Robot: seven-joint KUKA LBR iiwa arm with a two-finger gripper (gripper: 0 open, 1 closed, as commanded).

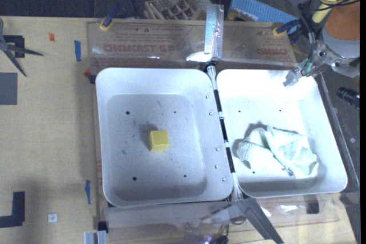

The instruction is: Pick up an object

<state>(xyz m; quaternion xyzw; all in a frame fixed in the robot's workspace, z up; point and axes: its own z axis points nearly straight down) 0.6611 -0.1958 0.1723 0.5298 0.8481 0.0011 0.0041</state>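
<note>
The arm comes in at the top right corner, its orange band above a grey wrist that sits just outside the far right corner of the right bin. From the wrist the gripper slants down and to the left, its tip over that bin's far edge, with nothing visible in it.
</note>
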